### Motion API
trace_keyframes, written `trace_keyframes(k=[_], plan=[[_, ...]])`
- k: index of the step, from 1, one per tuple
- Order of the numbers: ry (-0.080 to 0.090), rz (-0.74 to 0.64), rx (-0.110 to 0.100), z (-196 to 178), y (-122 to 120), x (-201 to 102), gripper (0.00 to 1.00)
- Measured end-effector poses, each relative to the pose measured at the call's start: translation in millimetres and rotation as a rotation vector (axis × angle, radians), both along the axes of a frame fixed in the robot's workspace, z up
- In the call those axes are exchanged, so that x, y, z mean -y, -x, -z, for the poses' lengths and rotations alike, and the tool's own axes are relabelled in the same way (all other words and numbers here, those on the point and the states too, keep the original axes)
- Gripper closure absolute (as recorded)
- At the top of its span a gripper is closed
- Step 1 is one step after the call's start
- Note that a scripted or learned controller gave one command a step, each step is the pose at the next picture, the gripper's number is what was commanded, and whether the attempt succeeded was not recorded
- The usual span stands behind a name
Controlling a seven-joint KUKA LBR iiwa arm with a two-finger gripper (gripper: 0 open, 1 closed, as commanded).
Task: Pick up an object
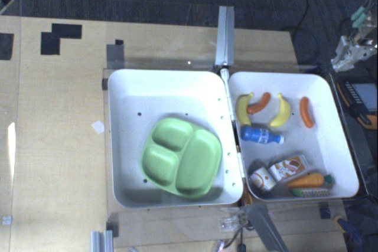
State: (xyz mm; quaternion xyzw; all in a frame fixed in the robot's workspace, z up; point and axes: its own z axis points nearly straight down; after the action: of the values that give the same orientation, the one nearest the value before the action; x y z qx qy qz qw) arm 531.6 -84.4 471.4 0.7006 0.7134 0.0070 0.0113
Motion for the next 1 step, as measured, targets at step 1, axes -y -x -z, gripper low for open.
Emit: trace_keyframes(k=[1], plan=[[0.000, -0.212, -0.020, 34.9, 12.4, 43.2, 1.00]])
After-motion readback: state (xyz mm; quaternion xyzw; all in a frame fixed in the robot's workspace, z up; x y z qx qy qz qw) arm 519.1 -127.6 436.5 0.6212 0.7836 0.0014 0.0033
